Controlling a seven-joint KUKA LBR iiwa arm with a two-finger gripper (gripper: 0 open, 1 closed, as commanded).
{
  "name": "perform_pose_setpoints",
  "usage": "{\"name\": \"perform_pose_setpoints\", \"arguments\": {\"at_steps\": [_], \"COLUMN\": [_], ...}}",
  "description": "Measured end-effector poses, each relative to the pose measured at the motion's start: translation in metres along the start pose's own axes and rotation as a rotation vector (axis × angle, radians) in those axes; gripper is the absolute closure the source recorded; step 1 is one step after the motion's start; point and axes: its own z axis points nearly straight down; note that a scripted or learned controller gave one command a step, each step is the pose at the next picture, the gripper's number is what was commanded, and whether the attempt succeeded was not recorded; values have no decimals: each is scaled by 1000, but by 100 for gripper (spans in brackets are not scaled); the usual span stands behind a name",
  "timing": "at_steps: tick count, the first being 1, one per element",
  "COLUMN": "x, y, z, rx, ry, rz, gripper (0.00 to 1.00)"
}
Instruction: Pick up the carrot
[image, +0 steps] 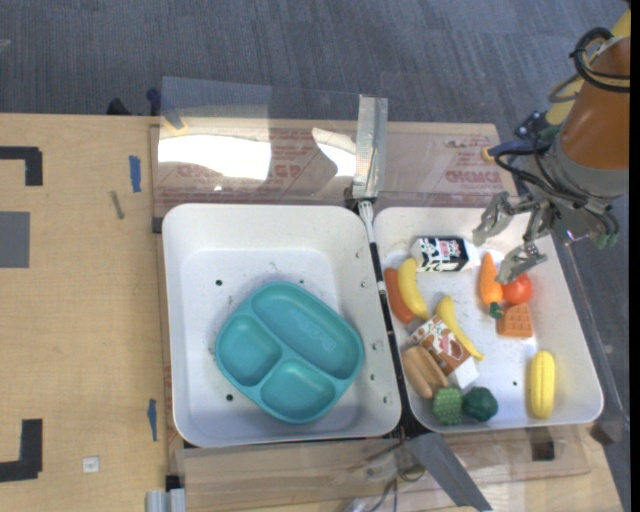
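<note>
The carrot (487, 279) is a short orange piece with a green stem end. It lies along the right side of the right bin (585, 340), touching a red tomato (517, 290). My gripper (507, 241) hangs just above and behind the carrot's far end. Its two grey fingers (491, 219) are spread open with nothing between them. The arm's orange band (600, 120) shows at the upper right.
The right bin also holds a black-and-white carton (440, 253), a waffle (516, 322), a yellow piece (541, 382), a banana (458, 326), a snack pack (445, 347), broccoli (448, 405) and an orange-yellow piece (405, 290). A teal divided plate (290, 350) lies in the left bin (200, 250).
</note>
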Motion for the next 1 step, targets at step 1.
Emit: {"name": "perform_pose_setpoints", "arguments": {"at_steps": [1], "x": [97], "y": [59], "z": [83], "rx": [-14], "ry": [30], "rz": [22], "gripper": [100]}}
